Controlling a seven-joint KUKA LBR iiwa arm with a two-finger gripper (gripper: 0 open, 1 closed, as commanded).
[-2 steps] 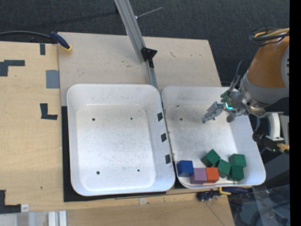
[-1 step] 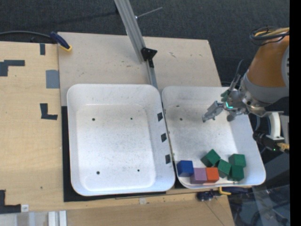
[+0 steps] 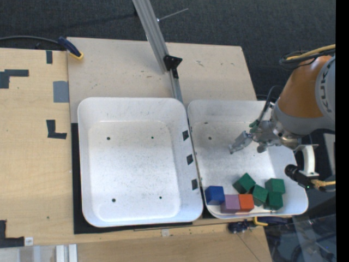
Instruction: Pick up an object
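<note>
Gripper: the gripper (image 3: 240,144) hangs over the middle of the right bin (image 3: 218,113), well above the bare floor, tilted with its tip toward the left. Nothing sits between the fingers. Whether they are spread or closed I cannot tell; the tip is small and grey against speckled white.

Arm: the arm (image 3: 305,100) reaches in from the right, its orange band above the wrist.

Targets: all the blocks lie bunched at the near edge of the right bin, well apart from the gripper. A green block (image 3: 245,183) is the closest. Beyond it sit two more green blocks (image 3: 271,192), close together. Along the near wall run a blue block (image 3: 214,194), a purple block (image 3: 232,202) and an orange block (image 3: 246,202), the last two touching.

Left bin: the left bin (image 3: 131,105) holds no block.

Step in hand: travel to a block and descend, as I judge it.

Doing it well: choose the lone green block, since it has free floor on its far side. Turn the fingers so they straddle two free faces, not toward a neighbour. Descend straight.

Risk: the row by the wall leaves little room for a finger; a try there would likely shove blocks aside.
</note>
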